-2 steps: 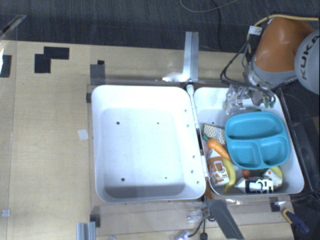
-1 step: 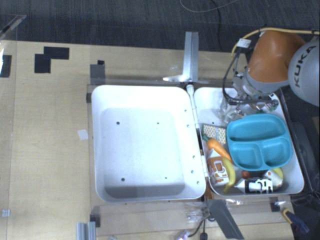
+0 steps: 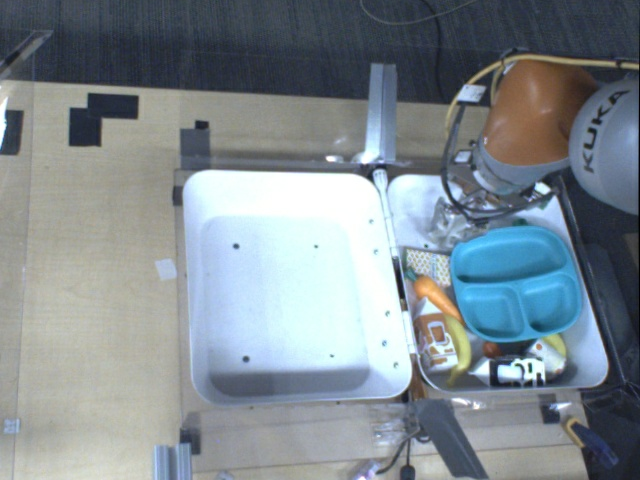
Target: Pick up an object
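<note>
Currently the end effector [image 3: 462, 215] is lowered into the far corner of the right bin [image 3: 592, 363], under the arm [image 3: 530, 118] with its orange band, and whether it is spread or pressed together cannot be told, since the wrist hides it. No object can be seen held. The things to be picked are all crowded in that right bin: a blue divided tray [image 3: 516, 280] lies across the middle, an orange carrot-shaped toy [image 3: 437, 293] and a yellow banana [image 3: 458, 343] are packed along the near-left side beside a small printed carton [image 3: 434, 336], and a white-and-black bottle [image 3: 515, 372] rests at the near edge. The left bin [image 3: 285, 283] holds nothing. A good grasp would probably be made on a small, free item rather than on the broad tray, which looks too wide and flat to be pinched except at its rim. The descent is best kept away from the bin wall, and the closing should be checked before lifting, because tightly packed pieces may be nudged aside.
</note>
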Controlling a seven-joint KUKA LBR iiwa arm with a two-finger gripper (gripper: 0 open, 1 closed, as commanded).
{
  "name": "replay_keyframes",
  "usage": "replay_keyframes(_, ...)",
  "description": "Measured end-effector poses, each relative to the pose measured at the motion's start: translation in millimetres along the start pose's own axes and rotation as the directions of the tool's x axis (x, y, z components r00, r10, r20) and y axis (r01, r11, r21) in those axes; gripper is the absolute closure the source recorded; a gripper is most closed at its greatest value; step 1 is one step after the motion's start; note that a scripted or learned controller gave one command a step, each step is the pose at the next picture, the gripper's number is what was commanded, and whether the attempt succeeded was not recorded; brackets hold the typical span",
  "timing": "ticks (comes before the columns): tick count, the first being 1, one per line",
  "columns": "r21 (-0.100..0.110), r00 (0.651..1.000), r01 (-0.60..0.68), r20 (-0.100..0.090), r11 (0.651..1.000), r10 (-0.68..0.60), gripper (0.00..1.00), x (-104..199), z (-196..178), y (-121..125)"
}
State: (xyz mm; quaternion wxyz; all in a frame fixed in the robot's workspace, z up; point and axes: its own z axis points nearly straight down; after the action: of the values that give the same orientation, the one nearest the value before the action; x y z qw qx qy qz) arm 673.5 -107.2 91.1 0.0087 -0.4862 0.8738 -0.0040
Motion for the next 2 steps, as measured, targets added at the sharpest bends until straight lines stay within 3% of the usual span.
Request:
replay_keyframes(1, -0.005, 0.995, 0.097, 0.001, 0.995, -0.097, 1.0, 9.1, -33.7, -4.8)
replay_keyframes(2, -0.005, 0.942, 0.336, 0.0, 0.942, -0.336, 1.0, 55.3, -110.7, -34.3)
